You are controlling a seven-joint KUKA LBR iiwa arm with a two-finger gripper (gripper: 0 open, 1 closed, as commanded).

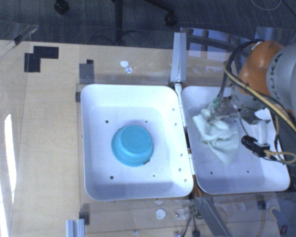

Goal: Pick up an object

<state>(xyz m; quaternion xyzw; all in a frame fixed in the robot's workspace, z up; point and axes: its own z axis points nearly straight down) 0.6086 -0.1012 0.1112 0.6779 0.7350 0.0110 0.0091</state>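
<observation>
Now at the approach-and-grasp step, judging by the pose. Reaches in from the right with the arm (pixel 286 78) and hangs the gripper (pixel 221 113) low over the right bin (pixel 246 181), at the upper edge of a crumpled white cloth (pixel 219 137). Looks to be touching or just above the cloth's top fold; cannot tell which. Cannot tell either whether the claw is open, closed or gripping anything, with the wrist and dark cables (pixel 256 147) crowding that spot. Lies bunched in the left half of the right bin, that cloth, near the wall shared with the left bin (pixel 98 181). Leaves a blue bowl (pixel 133 145) alone in the middle of the left bin, well apart from the claw. Calls next for a firm close on a raised fold, then a straight lift; risks pinching too little of the limp fabric and slipping off.
</observation>
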